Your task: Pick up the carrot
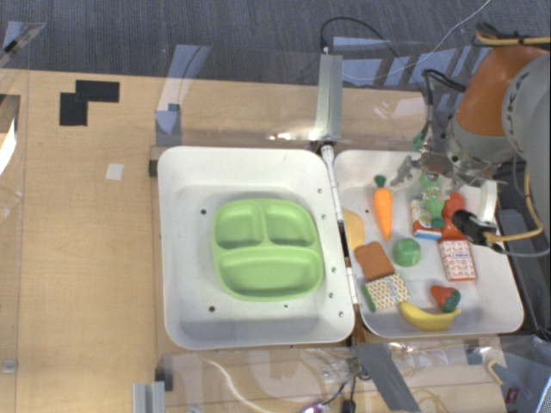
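The carrot point(383, 212) is orange with a green top and lies lengthwise in the upper left part of the right bin point(508, 312), tip pointing toward the front. My gripper point(424, 177) hangs over the back of that bin, to the right of the carrot's green top and slightly behind it. Its fingers are spread apart, one grey finger point(403, 175) reaching toward the carrot's top, and nothing is between them. The carrot lies free and untouched.
Around the carrot in the right bin lie a green round piece point(407, 251), a brown bread slice point(374, 260), a banana point(428, 317), a red-and-white carton point(457, 259) and other small foods. The left bin point(185, 188) holds a green divided plate point(267, 249).
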`<state>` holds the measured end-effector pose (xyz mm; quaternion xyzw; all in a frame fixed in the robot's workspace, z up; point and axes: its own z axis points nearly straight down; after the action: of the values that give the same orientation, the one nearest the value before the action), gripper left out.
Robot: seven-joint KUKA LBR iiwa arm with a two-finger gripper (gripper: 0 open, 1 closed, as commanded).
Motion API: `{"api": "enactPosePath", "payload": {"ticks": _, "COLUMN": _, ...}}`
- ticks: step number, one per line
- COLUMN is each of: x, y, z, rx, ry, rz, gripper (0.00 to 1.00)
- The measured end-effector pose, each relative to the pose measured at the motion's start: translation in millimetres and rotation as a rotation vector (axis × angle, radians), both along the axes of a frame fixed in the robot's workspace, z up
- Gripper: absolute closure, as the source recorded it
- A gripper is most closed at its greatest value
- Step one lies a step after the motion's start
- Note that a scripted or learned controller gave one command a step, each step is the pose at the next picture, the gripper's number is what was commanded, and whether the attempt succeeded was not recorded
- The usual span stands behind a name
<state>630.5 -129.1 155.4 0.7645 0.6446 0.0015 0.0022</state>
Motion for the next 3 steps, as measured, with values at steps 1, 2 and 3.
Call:
{"api": "enactPosePath", "payload": {"ticks": 1, "x": -13.9, "y": 33.7, "z": -66.9, "rx": 0.002, "ry": -0.005, "rz": -0.151, "gripper": 0.0}}
{"api": "enactPosePath", "payload": {"ticks": 2, "x": -8.7, "y": 21.5, "z": -67.3, "rx": 0.006, "ry": 0.001, "rz": -0.199, "gripper": 0.0}}
{"api": "enactPosePath", "payload": {"ticks": 3, "x": -7.2, "y": 22.5, "z": -55.1, "rx": 0.005, "ry": -0.002, "rz": -0.192, "gripper": 1.0}}
